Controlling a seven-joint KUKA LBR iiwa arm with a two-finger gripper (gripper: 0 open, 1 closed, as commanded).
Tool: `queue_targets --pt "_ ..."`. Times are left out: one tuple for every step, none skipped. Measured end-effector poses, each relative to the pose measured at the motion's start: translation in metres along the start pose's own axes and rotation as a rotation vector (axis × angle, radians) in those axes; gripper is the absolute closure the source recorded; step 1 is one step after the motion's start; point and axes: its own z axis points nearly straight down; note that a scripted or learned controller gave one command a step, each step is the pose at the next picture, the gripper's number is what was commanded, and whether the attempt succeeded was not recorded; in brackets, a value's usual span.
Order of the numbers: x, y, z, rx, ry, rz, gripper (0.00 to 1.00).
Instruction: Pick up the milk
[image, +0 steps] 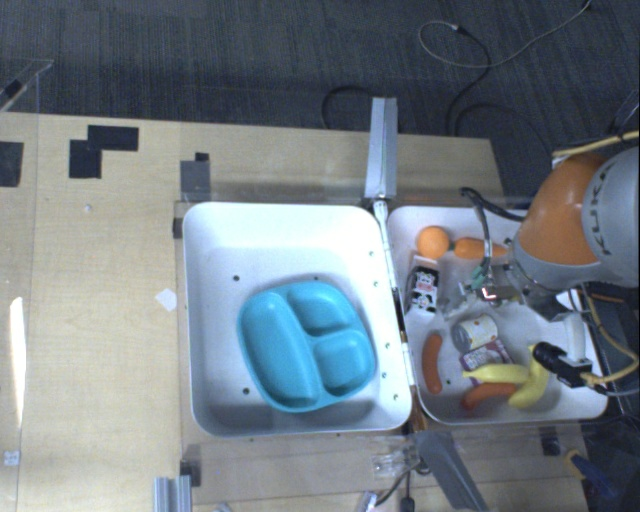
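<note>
Beside right bin's left wall: milk (425, 288), tool (478, 292) adjacent.

Two bins (200, 300); one tray (305, 345); two sausages (432, 362).

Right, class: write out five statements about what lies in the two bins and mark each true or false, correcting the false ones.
1. The blue divided plate lies in the left bin. True.
2. The milk carton sits on the blue plate. False: it is in the right bin, near the divider.
3. A banana lies in the right bin. True.
4. The orange is at the right bin's near edge. False: it is at the far edge.
5. The gripper hangs over the left bin. False: it is over the right bin.
</note>
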Motion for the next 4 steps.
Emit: queue_targets --pt "0.000 0.002 -0.011 -0.005 -0.001 -0.001 1.00" --pt "0.055 -0.048 -0.092 -0.001 0.000 -0.199 1.00" --pt "0.123 -0.062 -0.101 0.001 0.001 -0.169 1.00" --pt "0.192 -0.056 -0.113 0.000 0.001 -0.266 1.00"
